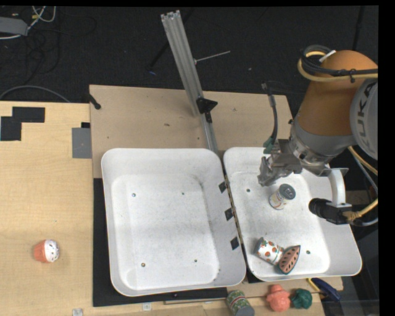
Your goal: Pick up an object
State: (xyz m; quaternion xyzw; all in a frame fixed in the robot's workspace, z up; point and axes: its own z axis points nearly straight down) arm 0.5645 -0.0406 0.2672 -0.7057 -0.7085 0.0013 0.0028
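Left of the two shallow white plastic bins no object is seen; in the right-hand bin a small round glass jar with a dark lid stands just below the grey two-finger gripper, whose state cannot be told. A short descent centred on the jar would be advised. It appears upright, slightly tilted, lid facing up and right

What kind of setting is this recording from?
Likely a robotics lab grasping bench: a KUKA arm over two white bins, small toys as pick targets, loose cables on a dark floor.
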